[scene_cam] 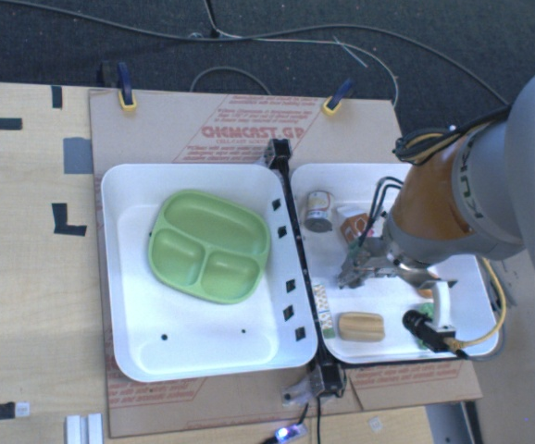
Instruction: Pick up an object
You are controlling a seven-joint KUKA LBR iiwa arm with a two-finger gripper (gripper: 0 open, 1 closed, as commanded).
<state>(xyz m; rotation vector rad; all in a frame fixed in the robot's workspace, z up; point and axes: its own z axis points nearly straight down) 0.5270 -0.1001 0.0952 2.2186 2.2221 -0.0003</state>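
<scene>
The grey arm [499, 169] reaches in over the right bin [486, 340] from the bin's far right corner, its orange band [434, 202] sitting above the bin's middle. Below the band the wrist tilts down and toward the bin's left side — the gripper [353, 274] hangs low near the bin's centre, its tips close to the floor.

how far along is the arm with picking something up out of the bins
Done: the arm has reached into the right bin, and the gripper sits low over its floor, between the small can and the tan block. In hand: nothing visible between its fingers. Left: closing on an object and lifting it. The green tray lies untouched in the left bin.
</scene>
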